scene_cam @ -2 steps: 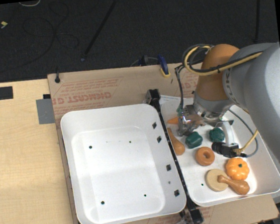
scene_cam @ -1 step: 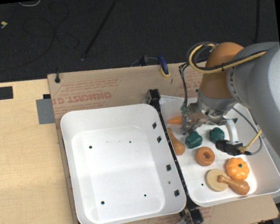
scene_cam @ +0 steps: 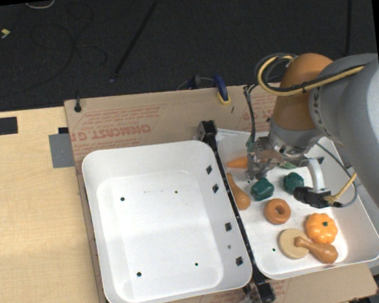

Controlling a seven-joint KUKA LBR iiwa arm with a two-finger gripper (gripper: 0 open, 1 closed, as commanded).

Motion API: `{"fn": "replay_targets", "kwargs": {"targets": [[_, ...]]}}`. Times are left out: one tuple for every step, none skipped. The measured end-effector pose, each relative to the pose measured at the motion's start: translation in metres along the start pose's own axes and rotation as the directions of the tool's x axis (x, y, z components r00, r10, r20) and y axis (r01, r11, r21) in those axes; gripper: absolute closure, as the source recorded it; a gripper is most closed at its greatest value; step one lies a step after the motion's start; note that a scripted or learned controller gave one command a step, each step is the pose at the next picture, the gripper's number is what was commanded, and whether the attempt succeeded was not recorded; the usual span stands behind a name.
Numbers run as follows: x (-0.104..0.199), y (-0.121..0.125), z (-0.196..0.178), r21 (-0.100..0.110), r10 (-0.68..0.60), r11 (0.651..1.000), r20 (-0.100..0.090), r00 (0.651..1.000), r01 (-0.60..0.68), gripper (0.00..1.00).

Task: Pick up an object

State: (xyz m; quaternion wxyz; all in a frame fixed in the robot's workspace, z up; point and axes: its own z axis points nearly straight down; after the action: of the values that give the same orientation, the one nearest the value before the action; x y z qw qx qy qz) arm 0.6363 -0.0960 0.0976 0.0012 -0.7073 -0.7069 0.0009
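**Ana:** Dark floor with loose cables lies behind a pale wooden tabletop [scene_cam: 27, 222] that carries two shallow white bins side by side. Where is the tool?

**Ben:** The tool [scene_cam: 258, 163] hangs low over the far part of the right bin [scene_cam: 365, 246], beneath the grey arm [scene_cam: 356, 113] with its orange band. I cannot tell how it is set; the wrist and cables cover it.

**Ana:** What lies closest to it?

**Ben:** Just below it, a dark green block [scene_cam: 262, 188]; a second green piece [scene_cam: 293, 183] sits near that. A small orange piece [scene_cam: 236, 165] lies just to the tool's left. Nearer the camera come a brown ring [scene_cam: 277, 211], a small orange pumpkin [scene_cam: 321, 228] and a tan mallet-like toy [scene_cam: 304, 245]. The left bin [scene_cam: 116, 280] is well apart.

**Ana:** Is anything picked up?

**Ben:** By my judgement, no. Every object rests on the bin floor, so the grasp and lift remain. Contact with the green block is hidden.
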Motion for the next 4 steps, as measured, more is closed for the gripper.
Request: {"fn": "replay_targets", "kwargs": {"targets": [[-0.001, -0.001, -0.009, 0.002, 0.002, 1.0, 0.0, 1.0, -0.002, 1.0], [0.002, -0.023, -0.07, -0.004, 0.003, 1.0, 0.0, 1.0, -0.003, 1.0], [-0.02, -0.096, -0.019, 0.008, 0.003, 1.0, -0.001, 1.0, -0.003, 1.0], [-0.025, -0.162, -0.177, -0.012, 0.002, 1.0, 0.001, 1.0, -0.002, 1.0]]}}
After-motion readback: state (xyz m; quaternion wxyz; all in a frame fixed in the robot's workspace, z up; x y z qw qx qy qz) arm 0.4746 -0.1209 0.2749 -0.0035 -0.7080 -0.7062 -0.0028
